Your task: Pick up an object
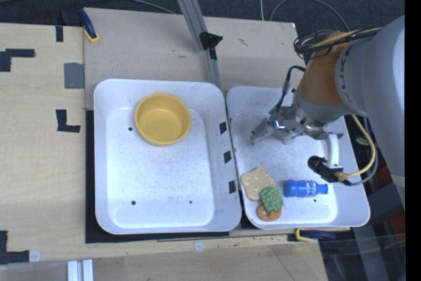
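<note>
My gripper (272, 134) hangs over the middle of the right bin (250, 102), its fingers spread and nothing between them. Nearer the bin's front lie a small blue bottle (304, 189) on its side, a tan toast-shaped piece (256, 181) and a green knobbly item (270, 197) resting on a brown ring. These all sit below the gripper in the view, apart from it. A yellow bowl (162, 118) stands upright in the back of the left bin (158, 207).
A grey metal pole (191, 3) slants down to the bins' back edge between them. Cables loop around the arm's wrist (329, 82) at the right bin's far right. The wooden bench (39, 161) extends left.
</note>
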